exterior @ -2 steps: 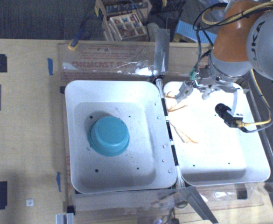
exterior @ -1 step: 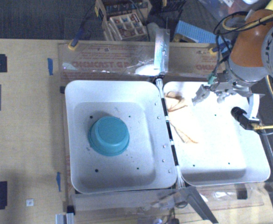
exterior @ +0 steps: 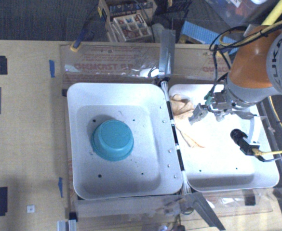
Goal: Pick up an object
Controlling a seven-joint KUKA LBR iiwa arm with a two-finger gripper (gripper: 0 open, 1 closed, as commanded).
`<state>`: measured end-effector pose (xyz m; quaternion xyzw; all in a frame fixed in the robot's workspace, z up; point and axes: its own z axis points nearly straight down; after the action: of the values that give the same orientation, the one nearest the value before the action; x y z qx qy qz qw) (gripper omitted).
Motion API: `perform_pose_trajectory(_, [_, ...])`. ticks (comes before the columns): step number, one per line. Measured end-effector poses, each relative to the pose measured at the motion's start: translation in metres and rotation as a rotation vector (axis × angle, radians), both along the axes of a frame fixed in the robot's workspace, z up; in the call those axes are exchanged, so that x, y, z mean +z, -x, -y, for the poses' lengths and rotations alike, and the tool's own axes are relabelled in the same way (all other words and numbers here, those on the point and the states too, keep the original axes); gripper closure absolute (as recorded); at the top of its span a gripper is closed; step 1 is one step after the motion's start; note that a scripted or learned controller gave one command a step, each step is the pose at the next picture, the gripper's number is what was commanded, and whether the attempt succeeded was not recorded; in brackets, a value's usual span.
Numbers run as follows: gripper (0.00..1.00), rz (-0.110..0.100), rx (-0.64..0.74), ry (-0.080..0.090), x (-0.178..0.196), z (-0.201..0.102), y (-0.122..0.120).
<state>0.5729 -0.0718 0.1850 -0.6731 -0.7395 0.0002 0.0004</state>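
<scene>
Here, the landmark is the shallow right white plastic bin [exterior: 237,177], one of two that sit side by side on the pale wooden desk [exterior: 25,143]. The grey arm with its orange band [exterior: 256,61] reaches in over this bin's far right corner. Its end effector [exterior: 209,115] hangs above the far half of the bin, nearer the bin's left wall than its right. The two grey fingers [exterior: 197,115] are spread wide, with bare white floor showing in the gap and nothing held between them.

A pale tan crumpled lump [exterior: 180,105] lies in the far left corner of the right bin, close against its left wall and just beside the nearer fingertip. Whether the fingertip touches it cannot be told. A few thin orange strands [exterior: 191,138] lie on the floor of the same bin, near its left wall and about midway along it, nearer the camera than the lump.

The left white plastic bin [exterior: 83,100] adjoins the right bin along that left wall. A teal round plastic bowl [exterior: 113,139] rests upside down near the middle of it, well apart from the shared wall and from the end effector.
</scene>
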Motion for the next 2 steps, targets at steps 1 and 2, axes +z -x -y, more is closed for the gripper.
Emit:
perform_pose_trajectory(1, [0.00, 0.000, 0.016, 0.000, -0.068, 0.035, 0.004])
perform_pose_trajectory(2, [0.00, 0.011, -0.077, -0.001, -0.092, 0.026, -0.010])
